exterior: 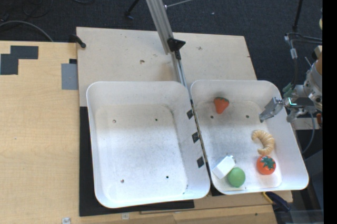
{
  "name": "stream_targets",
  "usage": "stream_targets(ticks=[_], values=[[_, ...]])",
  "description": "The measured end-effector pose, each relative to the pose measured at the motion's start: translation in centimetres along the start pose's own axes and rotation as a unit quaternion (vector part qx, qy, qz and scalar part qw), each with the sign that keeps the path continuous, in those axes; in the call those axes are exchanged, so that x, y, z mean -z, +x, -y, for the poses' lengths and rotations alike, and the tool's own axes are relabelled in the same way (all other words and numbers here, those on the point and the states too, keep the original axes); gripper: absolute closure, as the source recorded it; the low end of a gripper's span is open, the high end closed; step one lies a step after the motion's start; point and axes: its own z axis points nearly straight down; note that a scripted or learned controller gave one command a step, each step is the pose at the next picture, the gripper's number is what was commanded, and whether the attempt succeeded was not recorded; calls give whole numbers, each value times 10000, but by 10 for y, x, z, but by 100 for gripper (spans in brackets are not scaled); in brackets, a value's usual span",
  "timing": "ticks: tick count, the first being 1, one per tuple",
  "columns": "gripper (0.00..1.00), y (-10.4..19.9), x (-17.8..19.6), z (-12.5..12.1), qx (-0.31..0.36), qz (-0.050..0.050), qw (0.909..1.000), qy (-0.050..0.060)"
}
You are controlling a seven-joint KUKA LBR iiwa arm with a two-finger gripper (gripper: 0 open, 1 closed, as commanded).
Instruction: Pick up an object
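Camera view — claw (274, 108) above right bin (247, 89).

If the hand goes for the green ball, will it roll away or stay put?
The green ball looks round and smooth, so a nudge would probably roll it. It touches a white block and sits near the bin wall, which may check it. It looks small, probably light.
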Motion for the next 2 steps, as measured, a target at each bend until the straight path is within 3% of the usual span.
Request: stream_targets(ticks=[1, 2], values=[[0, 0, 2, -1, -4, 4, 10000, -20], [0, 1, -57, -9, -3, -3, 10000, 8]])
